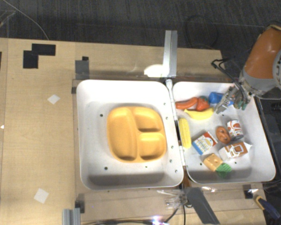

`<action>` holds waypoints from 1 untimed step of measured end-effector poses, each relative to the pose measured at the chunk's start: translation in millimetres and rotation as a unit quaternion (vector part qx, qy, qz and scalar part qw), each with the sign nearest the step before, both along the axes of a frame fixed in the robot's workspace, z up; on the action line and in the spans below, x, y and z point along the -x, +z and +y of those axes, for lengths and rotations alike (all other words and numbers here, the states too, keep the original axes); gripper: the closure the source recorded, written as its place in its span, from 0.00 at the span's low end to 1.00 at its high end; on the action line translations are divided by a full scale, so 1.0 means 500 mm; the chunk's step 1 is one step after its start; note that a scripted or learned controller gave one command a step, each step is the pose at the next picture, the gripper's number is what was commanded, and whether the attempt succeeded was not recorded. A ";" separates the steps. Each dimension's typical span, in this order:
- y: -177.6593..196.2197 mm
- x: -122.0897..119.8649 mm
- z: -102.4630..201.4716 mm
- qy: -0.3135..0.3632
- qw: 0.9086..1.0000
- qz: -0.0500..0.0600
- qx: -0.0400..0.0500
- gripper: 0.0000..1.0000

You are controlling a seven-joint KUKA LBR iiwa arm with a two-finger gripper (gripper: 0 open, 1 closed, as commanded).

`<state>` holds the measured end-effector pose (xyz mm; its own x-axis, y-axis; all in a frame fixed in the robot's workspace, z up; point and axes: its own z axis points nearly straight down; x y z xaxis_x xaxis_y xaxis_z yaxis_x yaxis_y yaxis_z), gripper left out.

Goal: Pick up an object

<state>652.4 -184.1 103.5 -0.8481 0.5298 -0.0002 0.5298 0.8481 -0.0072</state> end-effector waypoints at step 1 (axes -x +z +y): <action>-0.018 0.018 0.002 -0.001 1.000 0.019 -0.005 0.00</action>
<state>643.4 -183.1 94.4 -0.8466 0.5310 0.0370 0.5307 0.8474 -0.0183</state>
